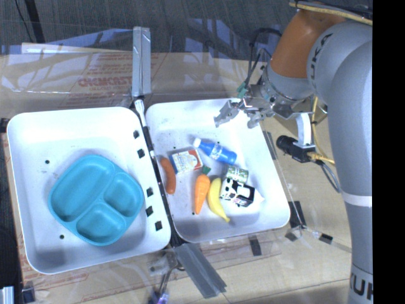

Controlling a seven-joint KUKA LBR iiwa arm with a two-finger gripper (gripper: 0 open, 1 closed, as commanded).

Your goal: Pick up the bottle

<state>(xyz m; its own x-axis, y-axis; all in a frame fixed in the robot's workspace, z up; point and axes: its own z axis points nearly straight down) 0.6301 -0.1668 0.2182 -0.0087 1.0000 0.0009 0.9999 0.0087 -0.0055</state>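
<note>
Hovering over the right bin's [278, 198] far edge, our gripper [239, 114] has fingers spread and empty, ready to straddle the bottle [216, 151] lying mid-bin.

Blue bottle [217, 151], orange carrot [200, 192], yellow banana [217, 199], blue tray [96, 198], white bins [25, 170].

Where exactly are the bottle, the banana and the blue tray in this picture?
bottle [216, 151], camera view, on the middle of its blue body.
banana [217, 199], camera view, on the middle of its yellow curve.
blue tray [66, 198], camera view, on its left rim.
</note>
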